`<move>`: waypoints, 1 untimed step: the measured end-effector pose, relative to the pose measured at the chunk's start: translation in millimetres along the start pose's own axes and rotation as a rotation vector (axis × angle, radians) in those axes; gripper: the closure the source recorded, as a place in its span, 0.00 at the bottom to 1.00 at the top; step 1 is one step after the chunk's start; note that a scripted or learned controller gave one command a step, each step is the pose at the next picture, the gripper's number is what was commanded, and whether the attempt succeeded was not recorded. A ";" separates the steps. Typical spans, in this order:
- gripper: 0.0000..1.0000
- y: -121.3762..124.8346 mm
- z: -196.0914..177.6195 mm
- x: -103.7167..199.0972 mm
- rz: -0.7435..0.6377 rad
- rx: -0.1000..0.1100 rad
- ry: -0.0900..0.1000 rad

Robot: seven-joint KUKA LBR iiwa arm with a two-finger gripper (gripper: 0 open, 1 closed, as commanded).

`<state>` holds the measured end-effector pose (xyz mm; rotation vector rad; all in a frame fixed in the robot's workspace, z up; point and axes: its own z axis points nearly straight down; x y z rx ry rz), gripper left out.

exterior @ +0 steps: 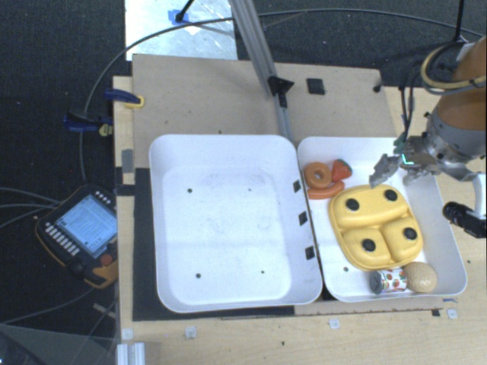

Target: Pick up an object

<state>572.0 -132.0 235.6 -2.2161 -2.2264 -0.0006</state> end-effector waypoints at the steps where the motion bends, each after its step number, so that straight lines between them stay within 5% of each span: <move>1: 0.00 0.4 -0.7 0.0 0.000 -0.002 0.000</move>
